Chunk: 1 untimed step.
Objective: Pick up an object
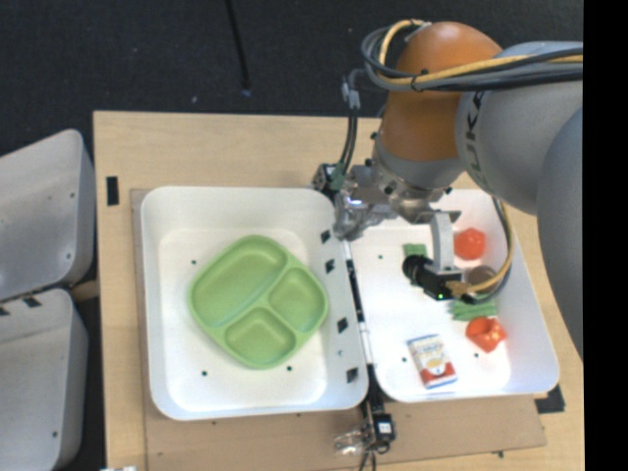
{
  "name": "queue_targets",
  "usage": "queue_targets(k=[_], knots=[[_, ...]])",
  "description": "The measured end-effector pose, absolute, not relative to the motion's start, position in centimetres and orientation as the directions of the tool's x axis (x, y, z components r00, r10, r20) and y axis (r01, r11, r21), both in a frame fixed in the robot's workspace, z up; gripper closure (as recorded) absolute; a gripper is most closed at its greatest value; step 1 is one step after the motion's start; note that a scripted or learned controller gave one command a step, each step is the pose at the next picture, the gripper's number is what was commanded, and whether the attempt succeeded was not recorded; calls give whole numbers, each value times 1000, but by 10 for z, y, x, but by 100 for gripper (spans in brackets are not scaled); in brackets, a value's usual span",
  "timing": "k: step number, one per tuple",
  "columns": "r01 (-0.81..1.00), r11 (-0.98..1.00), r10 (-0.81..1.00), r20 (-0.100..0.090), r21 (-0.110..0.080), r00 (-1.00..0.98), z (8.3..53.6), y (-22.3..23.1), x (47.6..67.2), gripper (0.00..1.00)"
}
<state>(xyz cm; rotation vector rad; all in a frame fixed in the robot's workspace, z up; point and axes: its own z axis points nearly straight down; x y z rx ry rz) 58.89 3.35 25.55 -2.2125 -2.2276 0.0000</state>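
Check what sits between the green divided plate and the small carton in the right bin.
In the camera view, between the green divided plate and the small carton run the two bins' adjoining rims; otherwise it is bare white bin floor.

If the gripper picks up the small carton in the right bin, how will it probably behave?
The small carton lies flat, so it probably will not roll or tip. It looks like a thin, boxy pack, likely light and fairly stiff, though its flat sides might dent under a hard squeeze.

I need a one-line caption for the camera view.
Arm over right bin of small items; green plate in left bin.
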Motion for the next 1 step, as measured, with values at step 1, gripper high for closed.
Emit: queue_targets(k=[1], knots=[[1000,7,1000,1,-2,-7,245,88,564,100]])
